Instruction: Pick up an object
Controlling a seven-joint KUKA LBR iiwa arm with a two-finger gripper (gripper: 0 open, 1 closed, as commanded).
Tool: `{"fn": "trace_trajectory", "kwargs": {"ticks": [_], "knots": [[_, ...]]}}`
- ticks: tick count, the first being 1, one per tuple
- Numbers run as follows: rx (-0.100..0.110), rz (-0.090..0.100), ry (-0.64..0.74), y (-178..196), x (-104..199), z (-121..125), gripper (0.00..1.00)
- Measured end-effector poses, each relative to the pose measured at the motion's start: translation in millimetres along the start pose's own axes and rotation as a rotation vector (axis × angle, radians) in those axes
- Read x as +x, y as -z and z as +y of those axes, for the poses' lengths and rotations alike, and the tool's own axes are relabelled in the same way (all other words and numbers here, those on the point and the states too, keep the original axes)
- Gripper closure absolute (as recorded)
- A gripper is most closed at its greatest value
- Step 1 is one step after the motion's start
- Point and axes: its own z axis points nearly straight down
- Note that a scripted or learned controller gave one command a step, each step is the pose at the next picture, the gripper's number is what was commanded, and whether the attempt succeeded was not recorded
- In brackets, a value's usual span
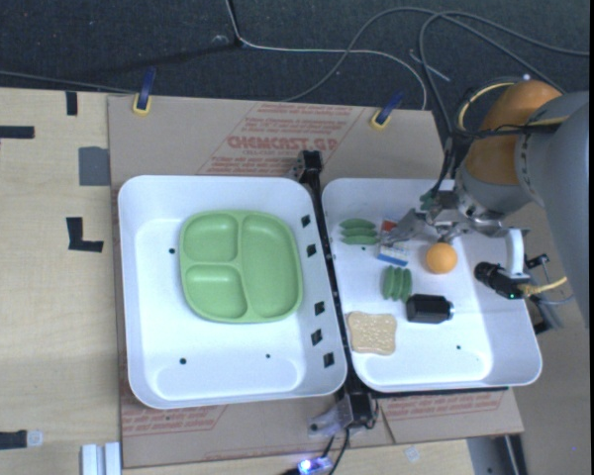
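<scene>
Pea pod (396, 283) lies lengthwise toward the bench front; fingers' (423, 224) state unclear.

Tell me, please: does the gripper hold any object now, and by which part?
It cannot be told. The gripper hangs over the right bin, near the orange ball.

Your bench (40, 295) is pale wood with black tape marks, carrying a cardboard sheet (277, 137) and two white bins.

Taking the gripper (428, 222) as your reference: the right bin (495, 359) sits directly beneath it, its floor spreading toward the near edge. The left bin (148, 364) lies well off to the gripper's left, touching the right bin along a black clipped seam. You can see the cardboard under both bins, clamped at its far edge by two blue-and-yellow clips (144, 97).
</scene>
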Motion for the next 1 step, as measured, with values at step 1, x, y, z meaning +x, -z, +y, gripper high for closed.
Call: {"fn": "trace_trajectory", "kwargs": {"ticks": [1], "knots": [[-0.014, -0.003, 0.005, 17.5, 1.0, 4.5, 1.00]]}}
